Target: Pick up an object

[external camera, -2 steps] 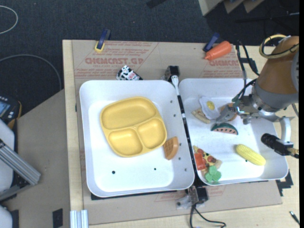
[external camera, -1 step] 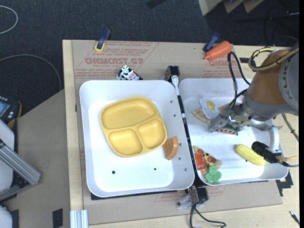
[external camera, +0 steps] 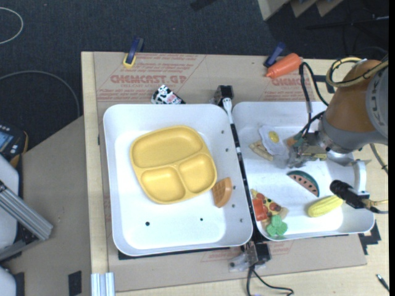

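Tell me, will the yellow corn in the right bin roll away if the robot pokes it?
Probably a little. The corn looks rounded and long, lying on its side on the right bin's flat floor, so it may roll sideways. It seems a small toy, likely light, so it could skid.

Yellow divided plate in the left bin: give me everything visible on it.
The yellow divided plate looks like smooth moulded plastic, rounded in outline, with three compartments: one wide section along the far side and two smaller ones nearer the camera. All three look bare. It lies flat and right way up in the left bin, turned slightly askew. A small orange-brown food piece sits at its near right corner, apparently touching the rim.
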